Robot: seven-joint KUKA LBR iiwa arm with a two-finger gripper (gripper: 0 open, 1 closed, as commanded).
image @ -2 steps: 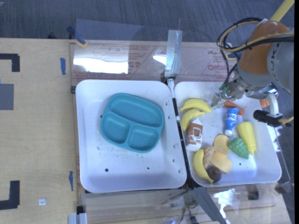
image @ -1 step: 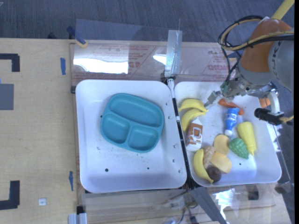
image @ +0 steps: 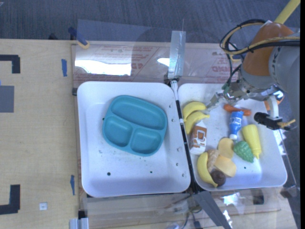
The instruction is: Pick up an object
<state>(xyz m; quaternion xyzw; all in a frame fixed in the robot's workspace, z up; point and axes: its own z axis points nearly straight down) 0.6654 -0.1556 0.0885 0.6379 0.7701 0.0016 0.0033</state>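
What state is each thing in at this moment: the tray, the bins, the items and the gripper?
Blue tray: right way up in the left bin, nothing in its compartments.
Right bin: crowded with items.
Bananas: lying against the right bin's left wall.
Bottle: lying flat.
Carton: lying flat.
Gripper: above the right bin's far end, holding nothing visible.

The grey arm (image: 279, 61), orange band uppermost, leans in from the right, its jaws (image: 220, 98) low above the right bin's (image: 274, 175) far edge.
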